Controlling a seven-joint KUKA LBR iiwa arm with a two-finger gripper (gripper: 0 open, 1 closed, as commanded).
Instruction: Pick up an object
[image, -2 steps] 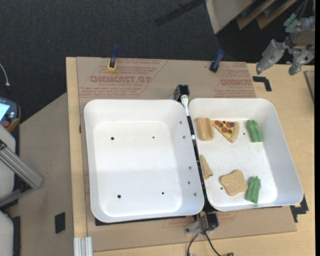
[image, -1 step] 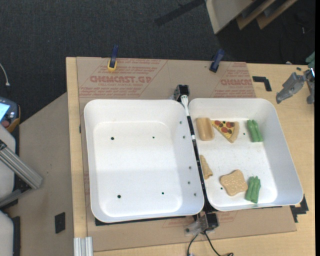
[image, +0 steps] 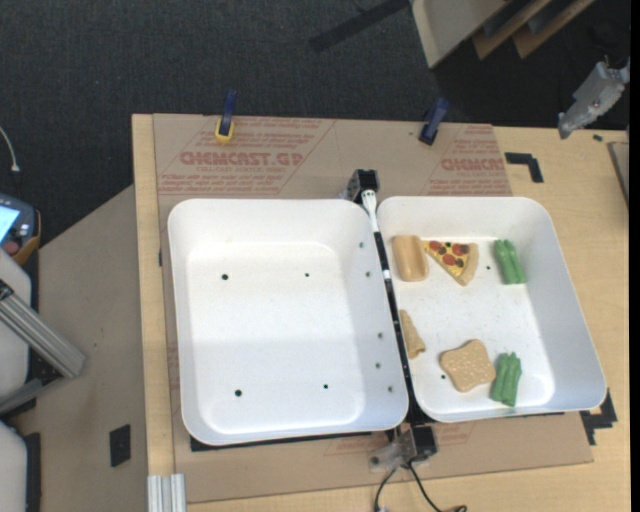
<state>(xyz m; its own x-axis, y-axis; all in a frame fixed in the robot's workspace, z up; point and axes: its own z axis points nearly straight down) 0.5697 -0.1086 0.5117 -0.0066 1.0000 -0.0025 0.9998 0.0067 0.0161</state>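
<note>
The gripper (image: 597, 97) sits high up at the far right, past the back corner of the right bin (image: 560, 300). It hangs over the bench, not over the bin. It is small and blurry there, so I cannot tell what state it is in, and nothing shows in its hold.

All the things to pick are in the right bin. The left bin (image: 200, 330) sits beside it, with their walls touching.

Take the pizza slice (image: 452, 257) as the marker. It lies near the back of the right bin. The bread roll (image: 407, 257) is just beside it, toward the left bin. The green veggie (image: 508, 261) is on its other side, closer to the gripper. Nearer the front of the bin lie a small tan piece (image: 411, 335) by the middle wall, the toast (image: 467, 365), and a second green veggie (image: 506, 378) touching the toast.

From the gripper, the green veggie next to the pizza slice is the closest thing. It lies down and to the left of the gripper. Its long side runs from back to front. I think the arm must come in over the bin and then drop down.
</note>
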